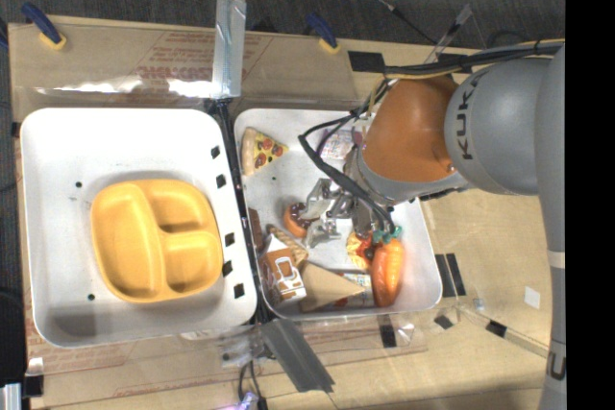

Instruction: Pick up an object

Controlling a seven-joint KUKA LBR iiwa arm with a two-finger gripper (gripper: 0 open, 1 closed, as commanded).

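Arm was down in right bin, reaching.
Gripper (322, 206) state unclear; next: close on 1 toy near carrot (387, 270).

You've got two bins side by side: the left bin (48, 206) holds a divided tray (154, 237). In the right bin (423, 288), a pizza slice (260, 150) sits at the far left corner, a carrot (387, 270) near right, a box (283, 272) near left. The gripper (327, 209) hangs over the middle.
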